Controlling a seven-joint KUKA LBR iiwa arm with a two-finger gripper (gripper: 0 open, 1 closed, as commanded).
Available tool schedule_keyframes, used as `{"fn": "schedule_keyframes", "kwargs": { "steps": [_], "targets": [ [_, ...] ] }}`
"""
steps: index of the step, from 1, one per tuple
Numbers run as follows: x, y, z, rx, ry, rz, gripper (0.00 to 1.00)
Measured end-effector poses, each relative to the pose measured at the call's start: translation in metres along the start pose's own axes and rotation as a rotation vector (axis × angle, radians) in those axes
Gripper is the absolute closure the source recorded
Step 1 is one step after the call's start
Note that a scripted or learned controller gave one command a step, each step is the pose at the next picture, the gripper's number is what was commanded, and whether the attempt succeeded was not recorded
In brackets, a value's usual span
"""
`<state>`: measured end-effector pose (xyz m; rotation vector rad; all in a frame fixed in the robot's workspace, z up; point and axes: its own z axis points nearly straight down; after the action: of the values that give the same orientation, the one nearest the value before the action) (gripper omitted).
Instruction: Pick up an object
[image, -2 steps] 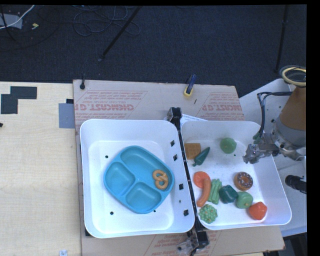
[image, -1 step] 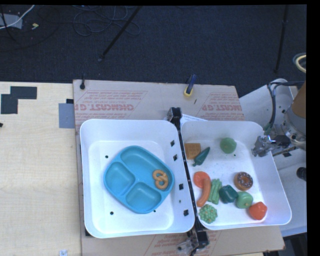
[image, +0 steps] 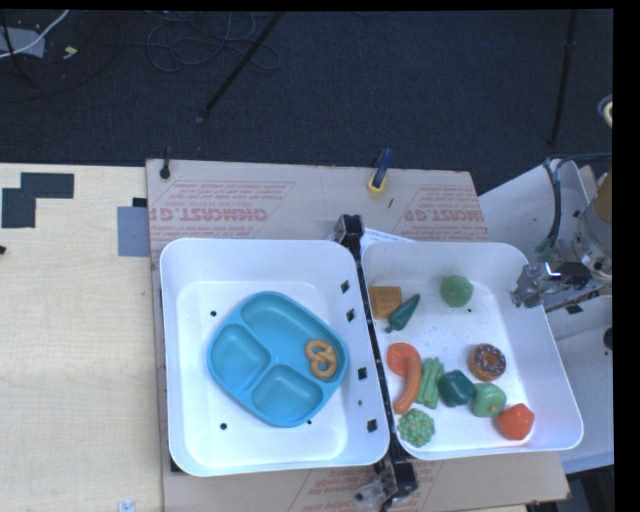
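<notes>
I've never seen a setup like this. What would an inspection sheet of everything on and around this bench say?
Surface: pale wooden bench with a cardboard sheet under two white bins.
Job's things: right bin holds toy foods, among them a chocolate donut, a red piece, a green ball, an orange carrot and a broccoli.
Clutter: left bin holds a blue divided plate with a pretzel on it.
Grippers: tool at the right bin's far right rim, nothing seen in it.
Cables: dark loops on the floor beyond the bench.
Surroundings: blue-and-yellow clamp on the cardboard's far edge.
</notes>
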<state>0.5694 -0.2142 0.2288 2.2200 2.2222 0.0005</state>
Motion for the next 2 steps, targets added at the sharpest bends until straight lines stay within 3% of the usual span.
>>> {"fn": "schedule_keyframes", "kwargs": {
  "steps": [2],
  "targets": [
    [0.105, 0.022, -0.014, 0.002, 0.002, -0.004, 1.0]
  ]
}}
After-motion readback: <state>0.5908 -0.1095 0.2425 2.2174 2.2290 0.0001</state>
